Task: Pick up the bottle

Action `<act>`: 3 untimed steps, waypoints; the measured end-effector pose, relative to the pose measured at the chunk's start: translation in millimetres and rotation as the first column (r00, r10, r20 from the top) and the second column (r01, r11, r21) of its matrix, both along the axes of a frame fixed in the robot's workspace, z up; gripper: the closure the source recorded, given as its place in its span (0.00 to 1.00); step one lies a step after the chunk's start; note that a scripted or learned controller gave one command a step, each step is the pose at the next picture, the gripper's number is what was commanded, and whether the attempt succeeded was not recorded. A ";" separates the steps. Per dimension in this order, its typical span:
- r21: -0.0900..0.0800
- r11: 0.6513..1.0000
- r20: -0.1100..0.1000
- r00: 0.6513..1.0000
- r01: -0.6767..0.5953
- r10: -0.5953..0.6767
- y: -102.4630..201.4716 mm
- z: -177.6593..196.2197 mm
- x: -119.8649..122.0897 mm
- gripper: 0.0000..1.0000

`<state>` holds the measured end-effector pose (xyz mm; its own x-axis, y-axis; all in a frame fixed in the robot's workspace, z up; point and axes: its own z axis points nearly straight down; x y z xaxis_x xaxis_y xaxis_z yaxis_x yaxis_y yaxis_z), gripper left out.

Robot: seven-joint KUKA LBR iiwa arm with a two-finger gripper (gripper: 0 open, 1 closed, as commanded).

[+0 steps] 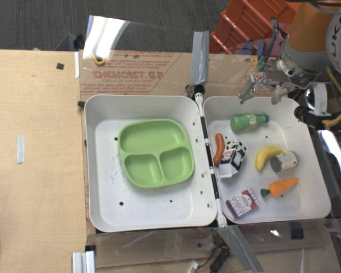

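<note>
Two shallow white bins (96,169) are set side by side on the bench. A green plastic bottle (249,121) with a white label is seen lying on its side at the far end of the right bin, its cap pointing right, clear of the red sausage (218,148). The gripper (263,88) is held just beyond the far rim, fingers spread wide, nothing between them. A descent centred over the body, fingers straddling its narrow width, is judged best.
</note>
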<state>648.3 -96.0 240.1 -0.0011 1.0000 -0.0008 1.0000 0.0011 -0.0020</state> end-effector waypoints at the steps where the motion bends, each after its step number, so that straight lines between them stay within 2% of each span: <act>1: 0.000 1.000 0.003 1.000 -0.001 0.001 -20.7 -148.2 -16.5 0.00; 2: 0.000 1.000 0.004 1.000 0.002 -0.002 -22.3 -138.8 -16.3 1.00; 3: -0.002 0.970 0.001 0.970 0.244 -0.244 40.9 42.1 8.8 1.00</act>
<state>657.2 -55.1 282.1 0.2433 0.9699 -0.0027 0.9699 -0.2433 -0.0007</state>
